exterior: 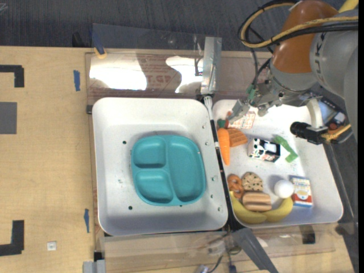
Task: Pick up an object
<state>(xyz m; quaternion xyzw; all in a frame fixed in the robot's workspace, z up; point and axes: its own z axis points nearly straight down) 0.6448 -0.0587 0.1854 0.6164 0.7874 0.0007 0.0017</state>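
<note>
Right now the pincer (254, 98) hangs over the right bin's (333, 195) far-left corner; can't tell its grip state. Just below: carrot (224, 145), orange pkg (237, 136), b/w carton (265, 149). Nearer edge: banana (259, 214), hotdog (256, 200), egg (282, 188), cookie (251, 181). Teal tray (168, 169) sits in left bin (108, 152).

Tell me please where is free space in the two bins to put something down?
The left bin has bare floor all around the teal tray, widest along its left wall. The right bin is crowded; one small patch lies between the milk carton and the green piece.
</note>
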